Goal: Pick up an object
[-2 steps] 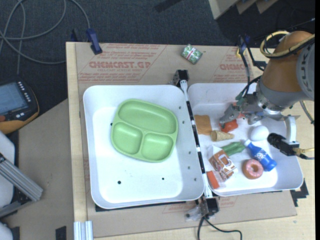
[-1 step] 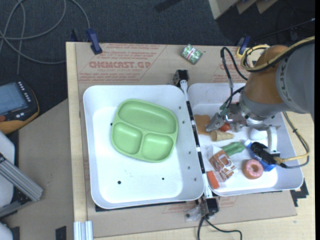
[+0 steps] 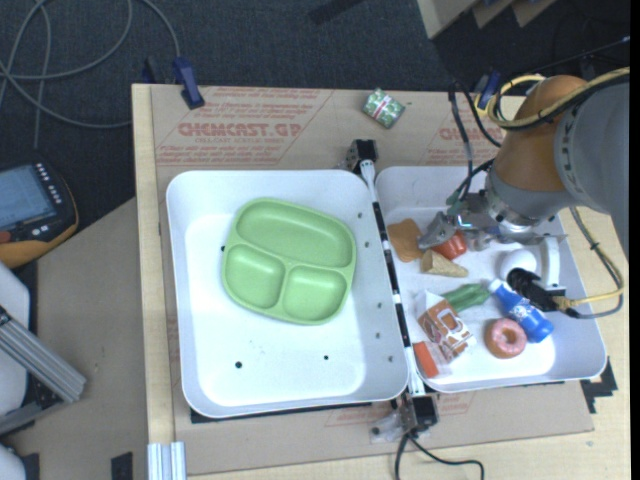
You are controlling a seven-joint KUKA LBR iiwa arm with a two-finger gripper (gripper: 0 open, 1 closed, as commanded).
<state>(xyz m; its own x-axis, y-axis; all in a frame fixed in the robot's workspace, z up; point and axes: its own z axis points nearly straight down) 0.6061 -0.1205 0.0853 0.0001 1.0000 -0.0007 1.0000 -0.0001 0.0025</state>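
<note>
My gripper (image 3: 447, 232) is low in the right bin (image 3: 578, 360), at its upper left part, with the orange-banded wrist behind it to the right. Right under its tip lies a small red-orange piece (image 3: 456, 247), touching or nearly touching it. A brown flat piece (image 3: 404, 238) and a tan wedge (image 3: 441, 263) lie just left and below. Further down are a green piece (image 3: 465, 295), a blue bottle (image 3: 522, 310), a pink donut (image 3: 506, 338), a brown-and-white packet (image 3: 445, 328) and a red piece (image 3: 425, 358).
The left bin (image 3: 190, 268) holds a green divided plate (image 3: 288, 260). A white curved object (image 3: 548, 258) lies by the arm in the right bin. A small green-and-white packet (image 3: 383, 107) sits on the board behind the bins, and a blue clamp (image 3: 186, 81) at its back left corner.
</note>
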